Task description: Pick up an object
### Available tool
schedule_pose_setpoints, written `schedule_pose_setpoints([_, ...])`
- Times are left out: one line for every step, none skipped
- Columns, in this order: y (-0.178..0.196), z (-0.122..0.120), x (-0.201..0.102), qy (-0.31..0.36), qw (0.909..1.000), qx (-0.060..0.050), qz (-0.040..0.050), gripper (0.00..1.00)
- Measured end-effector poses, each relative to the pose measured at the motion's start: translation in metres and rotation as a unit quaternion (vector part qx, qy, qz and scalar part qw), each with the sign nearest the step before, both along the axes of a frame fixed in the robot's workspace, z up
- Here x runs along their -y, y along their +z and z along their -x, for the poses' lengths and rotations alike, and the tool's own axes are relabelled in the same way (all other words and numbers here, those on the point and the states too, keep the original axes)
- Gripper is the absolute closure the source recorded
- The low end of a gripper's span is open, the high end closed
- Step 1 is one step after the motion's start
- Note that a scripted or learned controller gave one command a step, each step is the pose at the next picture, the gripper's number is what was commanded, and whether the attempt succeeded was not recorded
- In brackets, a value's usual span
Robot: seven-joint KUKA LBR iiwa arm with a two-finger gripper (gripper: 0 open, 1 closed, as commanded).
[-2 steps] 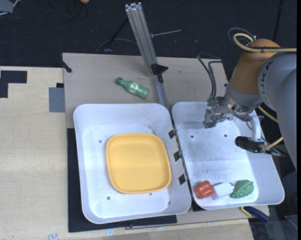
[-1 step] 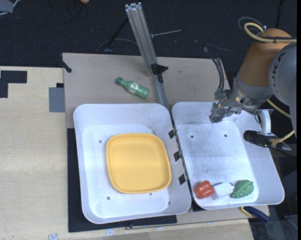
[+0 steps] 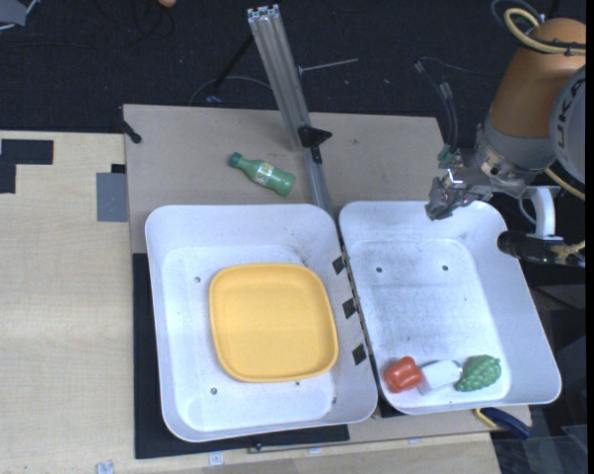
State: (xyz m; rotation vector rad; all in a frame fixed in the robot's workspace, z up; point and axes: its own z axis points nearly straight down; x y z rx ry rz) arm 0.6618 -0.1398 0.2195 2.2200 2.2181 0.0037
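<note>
Pickup not begun: gripper [image 3: 441,205] hovers over right bin [image 3: 519,294] rim at 12 o'clock; open or closed, cannot tell. Red pepper [image 3: 403,373], white block [image 3: 440,375], green toy [image 3: 478,372] lie at 6 o'clock, untouched

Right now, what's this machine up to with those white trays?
A robot arm reaches in from the right, its gripper hanging over the far edge of the right tray. It is meant to pick something up. A red pepper, a small white piece and a green bunch lie at that tray's near edge. A yellow plate lies in the left tray, and a green bottle lies on the bench behind it.
</note>
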Motion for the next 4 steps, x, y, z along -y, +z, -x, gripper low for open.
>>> schedule_pose_setpoints([0.024, 0.0, 0.001, 0.0, 1.0, -0.001, -0.0002, 1.0])
schedule_pose_setpoints([0.013, 0.013, -0.053, 0.002, 1.0, -0.003, -0.0009, 1.0])
schedule_pose_setpoints([0.016, 0.022, -0.107, 0.002, 1.0, -0.002, -0.0003, 1.0])
schedule_pose_setpoints([0.022, 0.046, -0.149, 0.002, 1.0, -0.002, -0.0009, 1.0])
